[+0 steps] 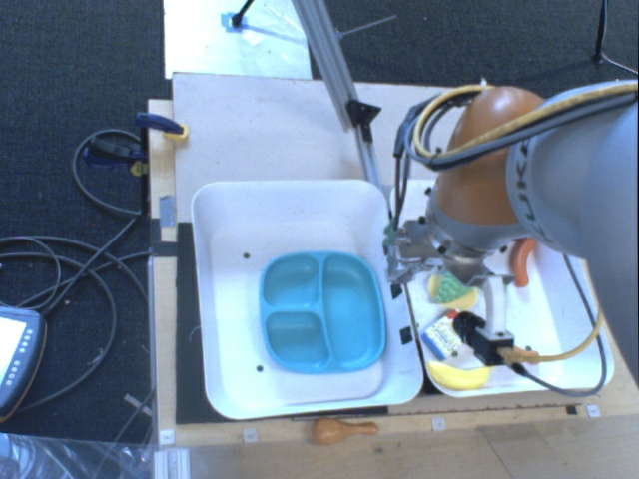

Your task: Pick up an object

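Camera view, read left to right: a pendant (14, 352) lies at the far left on dark carpet, with loose cables (95, 262) looping beside it; a blue clamp (160, 125) with a yellow tip grips the left edge of the bench (260, 128). The left bin (215, 218) holds a blue plate (322, 310) with three compartments, lying flat, right of centre; in front of this bin, on the bench's front edge, lies a small brown wooden piece (344, 429). A grey pole (327, 53) slants down from the top to the bench behind the gap between the bins. The gripper (407, 259) hangs low over the left edge of the right bin (559, 312), just beside the divide between the bins; its body hides the tips, so I cannot tell whether it is released or clenched. Task things all lie in the right bin: a yellow-green piece (449, 288) just right of the gripper; a small blue-and-white box (439, 336) in front of that; a banana (457, 375) at the front rim; an orange piece (521, 260) further right, partly under the arm (574, 173). The arm enters from the right; its orange band (484, 153) sits above the bin's rear half.
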